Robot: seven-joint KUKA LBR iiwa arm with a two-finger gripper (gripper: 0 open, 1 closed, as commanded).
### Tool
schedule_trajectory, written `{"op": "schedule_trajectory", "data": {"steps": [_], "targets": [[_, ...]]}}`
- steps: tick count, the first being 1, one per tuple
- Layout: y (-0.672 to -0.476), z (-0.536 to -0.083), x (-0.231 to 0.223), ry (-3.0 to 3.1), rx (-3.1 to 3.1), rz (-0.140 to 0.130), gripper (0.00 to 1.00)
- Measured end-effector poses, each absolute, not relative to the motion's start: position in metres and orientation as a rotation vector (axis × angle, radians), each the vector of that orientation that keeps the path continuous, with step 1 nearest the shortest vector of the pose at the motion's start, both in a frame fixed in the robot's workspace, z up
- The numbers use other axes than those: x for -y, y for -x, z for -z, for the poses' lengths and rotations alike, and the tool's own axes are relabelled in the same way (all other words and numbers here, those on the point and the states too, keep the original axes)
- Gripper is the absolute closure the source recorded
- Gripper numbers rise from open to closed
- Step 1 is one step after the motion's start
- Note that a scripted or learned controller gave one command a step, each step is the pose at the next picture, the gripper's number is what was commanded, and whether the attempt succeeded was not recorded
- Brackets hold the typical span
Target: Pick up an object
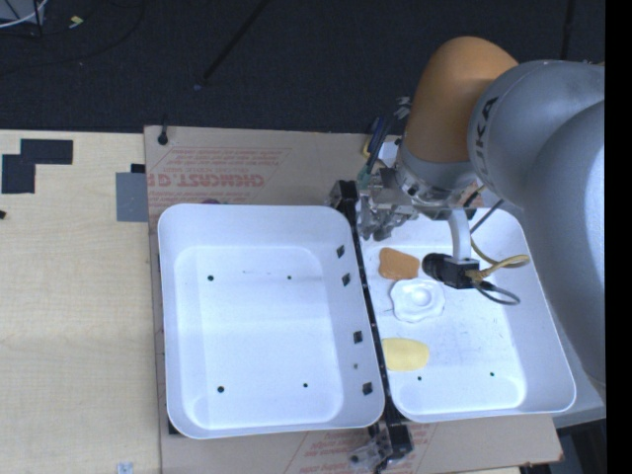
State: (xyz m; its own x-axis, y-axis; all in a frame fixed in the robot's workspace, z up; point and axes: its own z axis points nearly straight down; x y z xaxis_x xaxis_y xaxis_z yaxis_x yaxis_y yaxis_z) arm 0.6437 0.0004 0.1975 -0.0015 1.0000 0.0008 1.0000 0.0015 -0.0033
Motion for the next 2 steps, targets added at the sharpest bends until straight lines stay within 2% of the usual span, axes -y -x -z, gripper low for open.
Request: {"op": "schedule_trajectory", "data": {"steps": [1,2], "targets": [[-0.646,-0.342,-0.023,2.225,2.232,0.019,1.0],[-0.617,-0.336,0.076,2.232,2.212,-0.007,1.0]]}}
